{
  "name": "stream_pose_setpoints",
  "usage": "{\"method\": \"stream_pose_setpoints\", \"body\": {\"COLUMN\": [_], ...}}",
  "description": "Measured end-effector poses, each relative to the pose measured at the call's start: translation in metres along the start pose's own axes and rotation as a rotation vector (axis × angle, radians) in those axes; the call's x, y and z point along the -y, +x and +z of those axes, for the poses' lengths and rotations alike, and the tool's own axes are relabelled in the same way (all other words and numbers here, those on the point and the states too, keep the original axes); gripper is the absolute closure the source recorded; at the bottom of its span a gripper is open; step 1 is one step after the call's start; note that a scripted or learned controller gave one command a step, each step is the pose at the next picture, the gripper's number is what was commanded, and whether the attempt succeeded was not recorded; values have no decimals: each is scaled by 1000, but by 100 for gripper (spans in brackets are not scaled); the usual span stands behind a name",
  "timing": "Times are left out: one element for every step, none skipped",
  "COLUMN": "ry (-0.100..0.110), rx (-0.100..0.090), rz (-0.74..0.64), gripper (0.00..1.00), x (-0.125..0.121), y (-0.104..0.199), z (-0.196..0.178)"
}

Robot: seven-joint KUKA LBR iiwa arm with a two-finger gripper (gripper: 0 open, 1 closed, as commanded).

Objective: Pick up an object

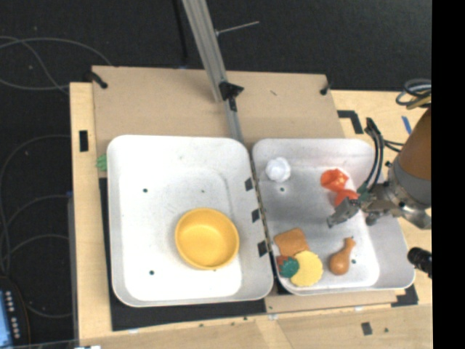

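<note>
My gripper (354,211) hangs over the right side of the right bin (320,151), reaching in from the right edge. A red object (335,181) lies just up and left of it, its lower tip close against the gripper's body. A brown drumstick-shaped toy (341,256) lies below the gripper near the bin's front. Further left sit an orange-brown block (290,241), a yellow round piece (308,267) and a small green piece (290,267). A small white object (277,170) rests near the bin's back left.
The left bin (145,166) holds a yellow bowl (207,238) toward its front right. A metal pole (207,42) slants down from the top to the divide between the bins. Cables (374,151) hang by the arm.
</note>
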State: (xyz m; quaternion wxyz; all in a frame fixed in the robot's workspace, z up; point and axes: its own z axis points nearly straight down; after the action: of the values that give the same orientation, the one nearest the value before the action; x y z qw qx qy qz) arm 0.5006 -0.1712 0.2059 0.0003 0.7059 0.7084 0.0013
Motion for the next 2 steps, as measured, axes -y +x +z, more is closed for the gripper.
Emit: {"method": "stream_pose_setpoints", "body": {"ry": [0, 7], "rx": [0, 2], "rz": [2, 4], "gripper": [0, 0], "x": [0, 0], "y": [0, -1], "z": [0, 63]}}
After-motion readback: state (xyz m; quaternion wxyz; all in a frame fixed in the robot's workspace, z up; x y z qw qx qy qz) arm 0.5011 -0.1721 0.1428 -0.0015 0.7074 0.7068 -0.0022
